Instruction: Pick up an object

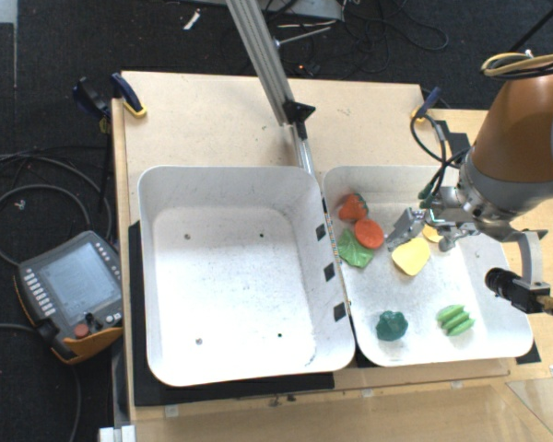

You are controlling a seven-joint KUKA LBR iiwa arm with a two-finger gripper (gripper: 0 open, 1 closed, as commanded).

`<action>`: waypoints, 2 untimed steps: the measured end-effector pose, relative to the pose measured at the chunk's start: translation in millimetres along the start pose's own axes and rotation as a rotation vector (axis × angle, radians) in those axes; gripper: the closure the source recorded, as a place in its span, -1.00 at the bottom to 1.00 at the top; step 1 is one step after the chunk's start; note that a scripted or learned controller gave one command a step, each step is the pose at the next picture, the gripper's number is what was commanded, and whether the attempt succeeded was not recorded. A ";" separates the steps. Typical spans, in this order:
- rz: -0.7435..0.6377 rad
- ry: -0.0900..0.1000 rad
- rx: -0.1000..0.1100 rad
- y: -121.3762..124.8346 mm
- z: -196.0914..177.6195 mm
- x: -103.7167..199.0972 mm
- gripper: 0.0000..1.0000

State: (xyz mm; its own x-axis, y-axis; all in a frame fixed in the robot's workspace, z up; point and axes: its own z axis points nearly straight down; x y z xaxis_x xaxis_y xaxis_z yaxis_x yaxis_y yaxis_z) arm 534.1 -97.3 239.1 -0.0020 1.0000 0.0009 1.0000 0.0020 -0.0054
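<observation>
- Gripper (427, 231) hung over the right bin (507, 343); we could not tell its state.
- Yellow piece (411, 259) lay just below it; orange pieces (361, 222) to its left.

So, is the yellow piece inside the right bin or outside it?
Inside. The yellow piece lies on the floor of the right bin, within its white rim, below the claw.

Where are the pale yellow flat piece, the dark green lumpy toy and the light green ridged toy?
pale yellow flat piece (411, 259), camera view, its broad face.
dark green lumpy toy (391, 325), camera view, its top.
light green ridged toy (455, 319), camera view, its middle ridge.
</observation>
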 end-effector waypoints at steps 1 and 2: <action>0.002 -0.001 -0.005 0.8 -2.1 -0.2 -1.00; 0.003 0.000 0.002 -1.1 62.0 2.9 -1.00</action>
State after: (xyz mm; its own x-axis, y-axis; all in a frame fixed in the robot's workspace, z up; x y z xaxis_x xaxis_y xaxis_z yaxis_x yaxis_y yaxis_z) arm 532.7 -94.4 177.0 0.0010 1.0000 0.0011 1.0000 -0.0010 -0.0071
